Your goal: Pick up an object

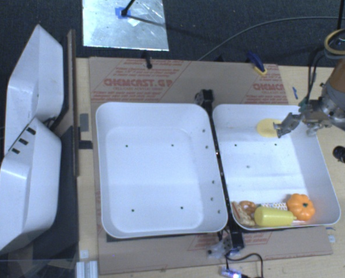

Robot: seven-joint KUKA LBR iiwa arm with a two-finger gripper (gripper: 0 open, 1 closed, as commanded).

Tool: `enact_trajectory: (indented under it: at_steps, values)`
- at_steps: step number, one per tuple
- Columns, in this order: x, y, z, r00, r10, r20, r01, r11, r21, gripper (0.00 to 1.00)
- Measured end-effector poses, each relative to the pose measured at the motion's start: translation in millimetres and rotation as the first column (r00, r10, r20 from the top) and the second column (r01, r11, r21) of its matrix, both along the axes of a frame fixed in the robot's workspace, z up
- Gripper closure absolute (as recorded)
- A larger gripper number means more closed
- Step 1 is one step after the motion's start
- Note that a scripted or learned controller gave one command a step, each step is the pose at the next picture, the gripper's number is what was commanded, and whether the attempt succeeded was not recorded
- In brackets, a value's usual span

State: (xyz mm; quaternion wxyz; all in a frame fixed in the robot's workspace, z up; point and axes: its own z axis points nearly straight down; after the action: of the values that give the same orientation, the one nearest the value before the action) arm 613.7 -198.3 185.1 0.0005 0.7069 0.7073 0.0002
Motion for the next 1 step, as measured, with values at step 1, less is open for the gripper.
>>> enact_trajectory:
  at_steps: [1]
  values:
    - [0.0, 0.0, 0.0, 1.0, 0.0, 0.0, 0.0, 1.0, 0.0, 0.0]
